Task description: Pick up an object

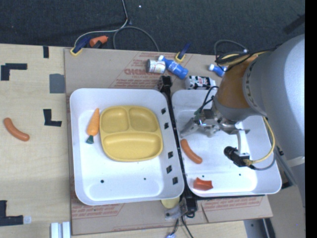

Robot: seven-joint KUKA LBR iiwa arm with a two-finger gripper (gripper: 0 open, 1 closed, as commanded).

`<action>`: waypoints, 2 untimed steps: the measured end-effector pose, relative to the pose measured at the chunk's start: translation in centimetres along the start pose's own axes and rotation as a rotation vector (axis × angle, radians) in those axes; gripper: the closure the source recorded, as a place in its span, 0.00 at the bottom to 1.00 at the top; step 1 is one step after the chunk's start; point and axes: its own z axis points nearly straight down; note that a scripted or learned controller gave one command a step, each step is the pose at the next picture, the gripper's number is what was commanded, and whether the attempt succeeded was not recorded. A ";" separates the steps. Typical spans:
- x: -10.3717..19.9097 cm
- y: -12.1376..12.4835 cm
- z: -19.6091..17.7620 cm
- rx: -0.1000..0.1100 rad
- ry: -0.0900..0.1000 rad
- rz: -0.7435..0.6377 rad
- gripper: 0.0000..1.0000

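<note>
The grey arm with its orange band point(277, 83) looms over the right white bin point(262, 182). Its gripper point(190, 127), whose opening cannot be judged, hangs just above the orange plastic sausage point(190, 151), which lies diagonally, upper-left to lower-right.

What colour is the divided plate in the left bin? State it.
Yellow. The divided plate shows plainly in the camera view, lying in the left bin.

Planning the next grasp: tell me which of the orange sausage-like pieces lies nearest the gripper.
The sausage in the right bin, just left of and below the gripper. The other sausage lies on the bench far left, outside both bins.
</note>
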 end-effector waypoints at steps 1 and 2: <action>-2.0 -6.9 -1.7 0.006 0.002 0.006 0.00; -10.6 -3.6 -2.4 -0.003 -0.002 0.007 0.00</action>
